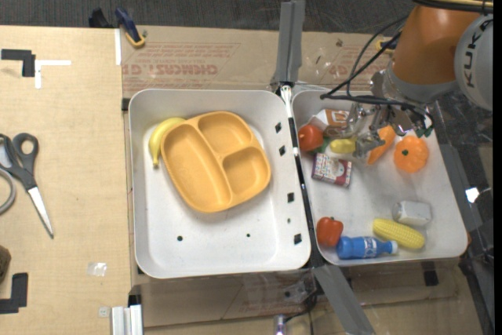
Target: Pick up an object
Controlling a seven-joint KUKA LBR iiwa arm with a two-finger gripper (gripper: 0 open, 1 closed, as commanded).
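While the arm (439, 35) reaches in from the right, its gripper (367, 131) hangs low over the far-left part of the right bin (447, 192), among a cluster of toys; whether anything is caught in it cannot be told, since the metal parts blur together there. Just beside the gripper lie a small yellow piece (343, 146), an orange carrot-like piece (381, 143) tilted toward the bin's far edge, and a red tomato (310, 137) against the left wall. A printed packet (332, 169) lies flat just nearer, and another packet (338, 118) is partly hidden at the far edge. An orange pumpkin (411, 154) sits toward the right wall. Along the near edge, a yellow corn cob (398, 234) lies with its long axis running left to right, slightly slanted; a blue bottle (365, 248) lies beside it, cap toward the right, and a red pepper (329, 231) stands near the left corner. A grey block (412, 211) rests just beyond the corn. The left bin (157, 247) carries a yellow divided plate (213, 161) with a banana (161, 136) half hidden under its far-left rim.
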